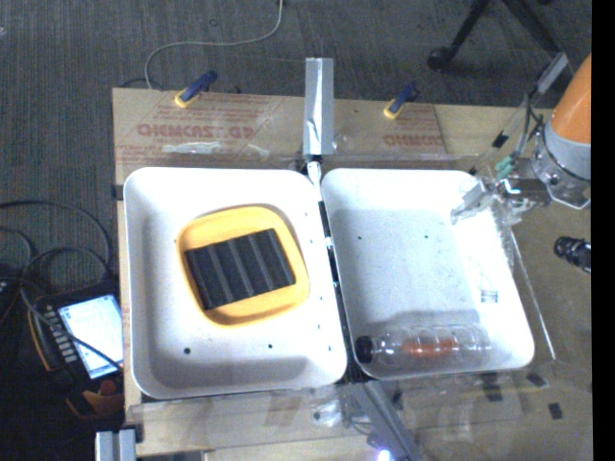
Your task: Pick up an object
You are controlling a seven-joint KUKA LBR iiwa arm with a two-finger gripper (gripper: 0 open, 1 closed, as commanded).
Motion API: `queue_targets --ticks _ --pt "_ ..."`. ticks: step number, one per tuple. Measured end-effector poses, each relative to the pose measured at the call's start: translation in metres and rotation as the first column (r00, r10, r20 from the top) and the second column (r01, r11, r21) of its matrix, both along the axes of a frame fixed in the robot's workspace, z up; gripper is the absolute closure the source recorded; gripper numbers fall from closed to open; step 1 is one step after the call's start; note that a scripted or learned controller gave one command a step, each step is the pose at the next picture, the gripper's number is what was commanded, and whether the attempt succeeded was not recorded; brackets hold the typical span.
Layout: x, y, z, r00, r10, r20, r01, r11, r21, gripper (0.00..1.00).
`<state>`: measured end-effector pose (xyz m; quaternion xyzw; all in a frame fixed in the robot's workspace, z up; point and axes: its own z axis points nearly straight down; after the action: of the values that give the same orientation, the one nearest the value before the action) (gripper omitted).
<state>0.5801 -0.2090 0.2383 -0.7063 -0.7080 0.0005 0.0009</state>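
**Arm Hangs at Far Corner of Right Bin, Bottle Lies Near Front Wall**

A brown desk [135, 137] carries two shallow white bins side by side, seen from above at a slant. The left bin [154, 286] holds a yellow tray-like object [197, 233] with a dark ribbed panel across its top, lying flat near the middle of the bin and turned slightly askew. The right bin [423, 257] holds a clear plastic bottle [423, 346] on its side along the front wall, its dark cap pointing toward the divide between the bins and an orange-tinted patch showing through its middle. The bottle touches or sits just beside that front wall.

The grey arm with its orange band [581, 104] reaches in from the right edge. Its gripper [480, 200] hangs over the far right corner of the right bin, well apart from the bottle and from the yellow object. The fingers are pale and blurred against the white bin; whether they are spread or closed cannot be told, and nothing is visible between them.

Two blue-and-yellow clamps [195, 88] grip the far edge of the desk. A metal upright [318, 104] stands behind the seam between the bins. A small lit screen [91, 329] rests on the floor to the left, with cables around it.
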Motion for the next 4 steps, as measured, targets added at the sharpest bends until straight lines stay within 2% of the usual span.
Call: queue_targets --ticks 1,2,3,4 --pt "-0.074 0.029 -0.049 0.999 -0.035 -0.001 0.035 0.999 -0.001 0.00" --pt "-0.082 0.046 0.018 0.957 0.291 0.003 -0.291 0.957 -0.003 0.00" --pt "-0.086 0.074 0.069 0.947 0.321 0.004 -0.321 0.947 -0.002 0.00" --pt "-0.073 0.084 0.067 0.784 0.620 0.003 -0.620 0.784 -0.002 0.00"
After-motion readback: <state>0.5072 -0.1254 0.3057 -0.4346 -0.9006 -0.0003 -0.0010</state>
